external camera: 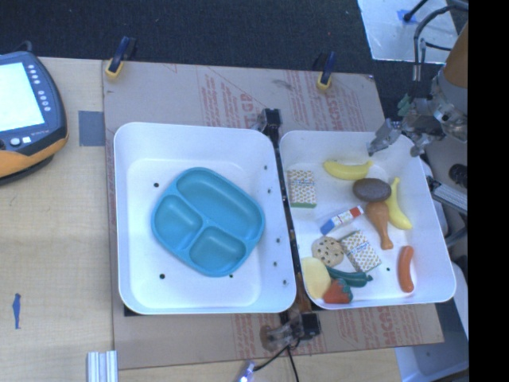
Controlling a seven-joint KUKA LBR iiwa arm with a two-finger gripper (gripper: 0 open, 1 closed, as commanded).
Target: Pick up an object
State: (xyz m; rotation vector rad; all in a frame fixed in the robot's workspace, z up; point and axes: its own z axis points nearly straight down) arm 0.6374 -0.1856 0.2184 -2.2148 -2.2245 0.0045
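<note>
At upper right, the gripper [395, 139], fingers apart and empty, hovers above the right bin [433, 213], likely approaching before descending onto the banana [347, 169].

The teach pendant [24, 118] is running off the left edge. The arm [455, 70] is getting cut off at the right. The yellow piece [315, 277] is partly hiding under the cookie [327, 251] and pepper [347, 276].

One fixed camera looks down at a slant on the bench [56, 245] and both bins [127, 213].
</note>
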